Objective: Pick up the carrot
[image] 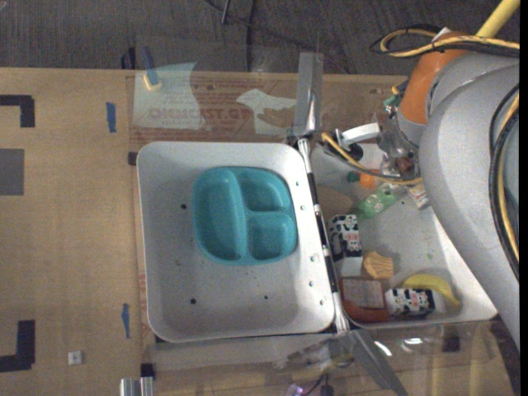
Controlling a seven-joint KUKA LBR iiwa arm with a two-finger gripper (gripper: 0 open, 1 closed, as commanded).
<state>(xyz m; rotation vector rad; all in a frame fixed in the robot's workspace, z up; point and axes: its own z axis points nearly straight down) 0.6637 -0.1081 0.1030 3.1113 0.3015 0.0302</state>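
You are seeing the gripper (402, 165) hanging over what may be the carrot (369, 181); whether it is gripping, you cannot tell. The lettering on the bench (74, 246) is unreadable.

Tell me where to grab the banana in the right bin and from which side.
Grip the banana across its middle, coming straight down from above. It lies flat and curved, with tapering ends. The cow-patterned carton sits against its near side, so a sideways approach looks blocked.
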